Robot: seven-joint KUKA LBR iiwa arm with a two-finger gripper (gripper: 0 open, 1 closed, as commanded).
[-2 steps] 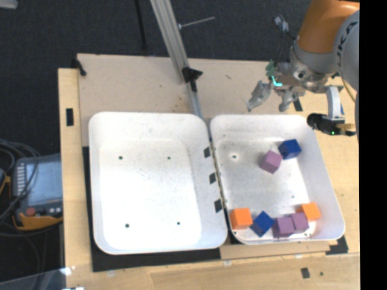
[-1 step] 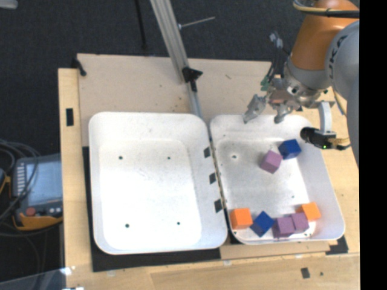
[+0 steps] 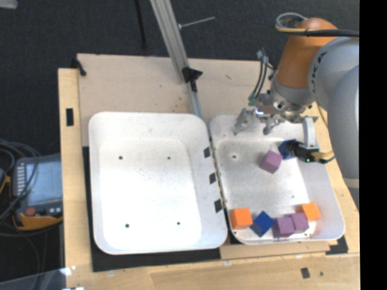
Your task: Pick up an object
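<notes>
The gripper (image 3: 256, 121) is hovering spread and empty over the right bin's (image 3: 242, 180) far edge, well apart from the purple cube (image 3: 271, 161), so it is risking closing on nothing or clipping the rim.

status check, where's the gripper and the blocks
Gripper over right white bin's far edge, nothing between fingers. Purple foam cube nearest, loose. Path clear.
</notes>
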